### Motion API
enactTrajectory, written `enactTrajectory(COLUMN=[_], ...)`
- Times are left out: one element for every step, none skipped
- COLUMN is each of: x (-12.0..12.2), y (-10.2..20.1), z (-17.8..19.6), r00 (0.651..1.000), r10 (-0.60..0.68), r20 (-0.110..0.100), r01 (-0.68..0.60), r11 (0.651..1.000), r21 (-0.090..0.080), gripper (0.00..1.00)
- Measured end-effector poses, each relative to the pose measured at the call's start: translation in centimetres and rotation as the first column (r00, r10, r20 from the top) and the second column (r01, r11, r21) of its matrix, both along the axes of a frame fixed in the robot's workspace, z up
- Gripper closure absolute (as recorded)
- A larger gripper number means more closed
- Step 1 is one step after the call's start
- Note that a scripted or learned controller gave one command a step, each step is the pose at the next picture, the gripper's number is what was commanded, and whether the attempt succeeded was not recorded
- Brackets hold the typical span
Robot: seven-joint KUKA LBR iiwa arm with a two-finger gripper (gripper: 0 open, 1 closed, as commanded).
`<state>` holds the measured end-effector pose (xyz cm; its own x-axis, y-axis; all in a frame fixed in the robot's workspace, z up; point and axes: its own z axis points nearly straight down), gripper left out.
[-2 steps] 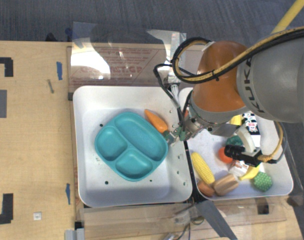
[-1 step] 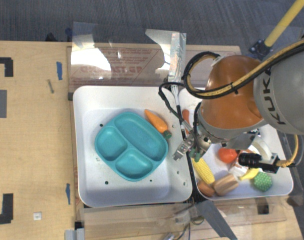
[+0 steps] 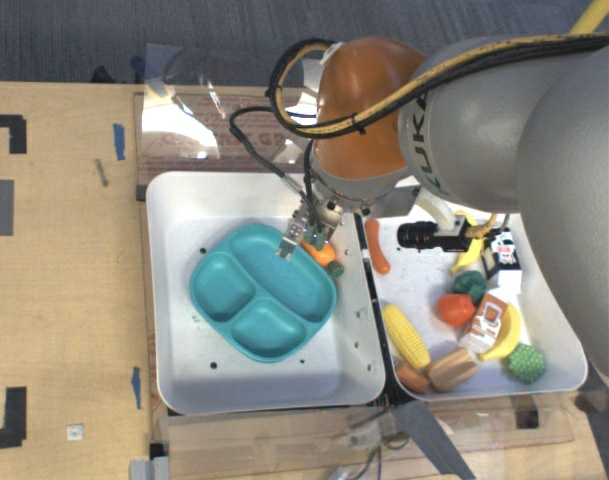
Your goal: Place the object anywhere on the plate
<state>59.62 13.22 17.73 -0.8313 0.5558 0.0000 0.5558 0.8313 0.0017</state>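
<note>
My gripper hangs over the far right rim of the teal plate, and a small orange carrot sits right under its tips, over the plate's edge; I cannot tell whether I am pinching it or merely touching it.

The risk, as I judge it, is that the carrot lies so near the rim that a release here could tip it off onto the floor of the left bin just beyond. If I do not truly hold it, lifting would leave it where it lies, half on the edge.

To my right, past the dividing wall, the right bin holds a corn cob, a tomato, a banana and other toy food. Both bins rest on a pale wooden bench, with tape marks well to my left.
</note>
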Motion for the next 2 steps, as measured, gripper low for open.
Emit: enactTrajectory(x=[-5.91, -5.88], y=[2.13, 1.99], z=[0.82, 0.77], r00=[1.0, 1.0], r10=[0.003, 0.001], r20=[-0.001, -0.001], r01=[-0.003, -0.001], r11=[1.0, 1.0], r21=[0.0, -0.001], gripper=[1.0, 0.0])
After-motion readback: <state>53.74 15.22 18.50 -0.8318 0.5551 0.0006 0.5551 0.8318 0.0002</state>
